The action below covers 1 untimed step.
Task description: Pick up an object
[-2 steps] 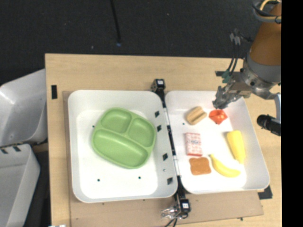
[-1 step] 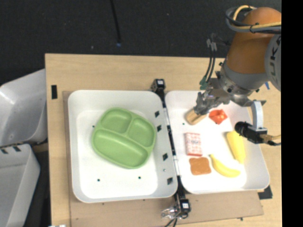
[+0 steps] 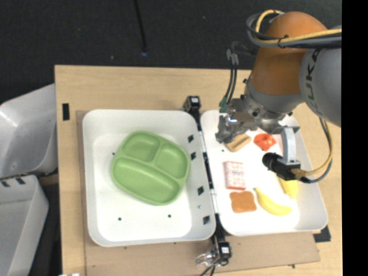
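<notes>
The gripper (image 3: pixel 231 132) hangs low in the right bin (image 3: pixel 310 211), at its far left corner. A tan block (image 3: pixel 237 142) lies just beside and under it (long axis slanted); whether the fingers are apart or together, I cannot tell.

Even, fairly bright overhead light falls on the two shallow white plastic bins (image 3: pixel 92 154), which look slightly washed out. Shadows are soft and short. The dark floor beyond the pale wooden bench (image 3: pixel 144 76) is nearly black. Detail is mildly soft and grainy throughout.
</notes>
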Available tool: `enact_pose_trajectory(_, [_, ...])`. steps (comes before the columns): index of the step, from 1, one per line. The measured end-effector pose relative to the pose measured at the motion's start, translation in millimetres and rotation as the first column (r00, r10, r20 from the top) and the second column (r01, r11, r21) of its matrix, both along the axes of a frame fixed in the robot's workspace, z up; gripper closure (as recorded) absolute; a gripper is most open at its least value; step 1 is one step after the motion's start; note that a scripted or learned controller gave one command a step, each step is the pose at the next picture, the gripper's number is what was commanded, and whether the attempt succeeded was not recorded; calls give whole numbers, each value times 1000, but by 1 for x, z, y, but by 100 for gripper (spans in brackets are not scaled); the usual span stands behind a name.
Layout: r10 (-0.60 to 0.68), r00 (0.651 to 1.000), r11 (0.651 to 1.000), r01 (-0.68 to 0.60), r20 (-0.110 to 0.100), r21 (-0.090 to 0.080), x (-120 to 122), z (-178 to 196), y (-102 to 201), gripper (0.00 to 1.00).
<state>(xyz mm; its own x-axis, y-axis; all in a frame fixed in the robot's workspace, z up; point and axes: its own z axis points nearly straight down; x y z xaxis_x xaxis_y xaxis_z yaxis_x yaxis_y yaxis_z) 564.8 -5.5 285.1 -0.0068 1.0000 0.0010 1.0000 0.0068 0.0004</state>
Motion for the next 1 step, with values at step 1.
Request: enact_pose_trajectory(1, [-1, 1000, 1000, 1, -1, -1, -10, -4, 52, 100])
